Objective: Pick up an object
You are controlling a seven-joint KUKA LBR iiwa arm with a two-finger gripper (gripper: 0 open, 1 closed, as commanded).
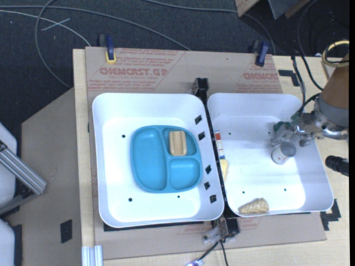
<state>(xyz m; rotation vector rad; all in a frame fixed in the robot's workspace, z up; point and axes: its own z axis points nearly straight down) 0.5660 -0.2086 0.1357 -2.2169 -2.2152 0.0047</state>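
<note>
Grey arm [333, 115] with orange band; metallic grey tool [284, 146] at its end.

"CHEMCAST GP" in red, printed repeatedly on brown board [138, 65] under bins

Two white bins [105, 165] sit side by side on a brown board [138, 65] — a blue clamp [110, 50] and another clamp [261, 53] grip the board's far edge, cables [61, 21] trailing beyond.

Pretty bright and even overall, though the white bins [158, 107] blow out around 9 o'clock and lose surface detail. Shadows are soft and short, dark floor at 12 o'clock stays murky. Slightly soft focus, blurrier toward 3 o'clock.
</note>
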